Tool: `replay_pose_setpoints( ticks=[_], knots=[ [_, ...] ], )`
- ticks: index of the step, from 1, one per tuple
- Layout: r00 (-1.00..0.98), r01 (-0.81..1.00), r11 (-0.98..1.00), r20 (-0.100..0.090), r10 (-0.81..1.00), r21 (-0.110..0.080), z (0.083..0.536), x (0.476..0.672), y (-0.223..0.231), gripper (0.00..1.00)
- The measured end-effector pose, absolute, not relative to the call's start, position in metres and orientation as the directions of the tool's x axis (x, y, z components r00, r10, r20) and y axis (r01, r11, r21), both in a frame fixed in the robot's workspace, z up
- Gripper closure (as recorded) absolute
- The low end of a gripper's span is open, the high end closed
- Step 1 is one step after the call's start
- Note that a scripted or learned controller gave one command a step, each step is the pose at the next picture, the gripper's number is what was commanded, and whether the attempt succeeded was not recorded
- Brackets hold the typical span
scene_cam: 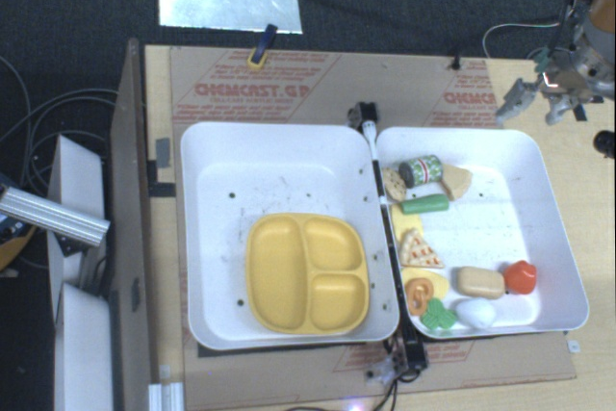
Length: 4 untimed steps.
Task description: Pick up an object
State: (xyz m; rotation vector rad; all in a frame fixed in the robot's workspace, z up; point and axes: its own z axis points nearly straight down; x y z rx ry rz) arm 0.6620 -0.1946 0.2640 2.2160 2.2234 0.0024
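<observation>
The pincer (pixel 549 101), its jaws apart, hangs above the desk beyond the right bin (pixel 553 236), nothing chosen yet: next, descending onto something like the green can (pixel 421 170).

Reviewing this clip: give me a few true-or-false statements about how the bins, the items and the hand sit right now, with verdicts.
1. The yellow divided tray lies in the left bin. True.
2. The green can stands upright in the left bin. False: it lies on its side in the right bin.
3. The hand hovers outside the bins, beyond the right bin's far right corner. True.
4. The hand grips the red tomato. False: the tomato rests in the right bin's near right corner, far from the hand.
5. The pizza slice lies in the right bin, near the divider. True.
</observation>
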Motion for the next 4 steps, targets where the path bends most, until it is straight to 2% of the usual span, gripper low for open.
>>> replay_pose_setpoints(
  ticks=[1,2,3,4],
  knots=[
    [-0.009,1.000,0.009,0.003,1.000,-0.004,0.160,0.668,-0.131,0.00],
    [-0.003,1.000,0.003,-0.002,1.000,0.013,0.099,0.672,-0.100,0.00],
    [-0.003,1.000,0.003,-0.006,1.000,0.022,0.092,0.653,-0.098,0.00],
    [0.003,1.000,-0.003,-0.008,1.000,0.008,0.087,0.633,-0.088,0.00]
  ],
)
